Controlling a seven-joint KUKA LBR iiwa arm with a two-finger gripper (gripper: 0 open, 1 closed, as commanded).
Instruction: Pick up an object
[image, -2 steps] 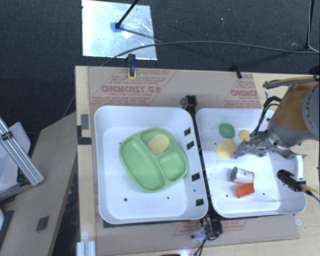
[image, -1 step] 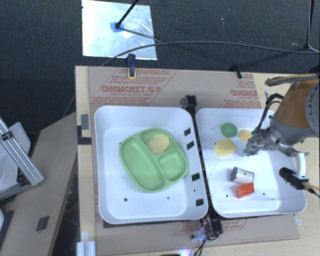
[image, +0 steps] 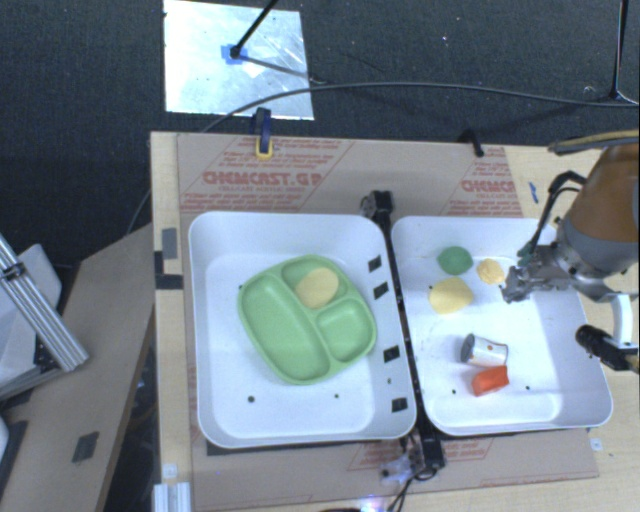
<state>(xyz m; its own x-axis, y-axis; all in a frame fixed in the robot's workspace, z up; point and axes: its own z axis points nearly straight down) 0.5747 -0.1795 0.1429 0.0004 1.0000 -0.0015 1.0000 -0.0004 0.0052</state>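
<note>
- My pincer (image: 513, 284) hangs over the right bin (image: 575, 405), near its far side.
- I cannot tell how my pincer stands, since it looks small and dark from up here.
- Nothing shows as held in it.
- Just left of my pincer lies a small yellow lump (image: 490, 270). It is very close, but I cannot tell if they touch.
- Further left sits a round green ball (image: 455, 259).
- A bigger yellow lump (image: 451, 295) lies just below the green ball, on the white floor of the bin.
- Nearer the front of the bin lies a little cup (image: 485, 350), white with a grey end, tipped on its side.
- An orange block (image: 489, 380) lies right below the cup, almost touching it.
- My arm (image: 610, 215) comes in from the right, with its orange part over the bin's right edge.
- The left bin (image: 230, 400) sits right beside the right one, with black clips along the place where they meet.
- In the left bin rests a green plate (image: 275, 330) with three parts.
- A pale yellow lump (image: 318, 287) lies in the plate's far part.
- Both bins rest on a brown board (image: 330, 165) on the bench.
</note>
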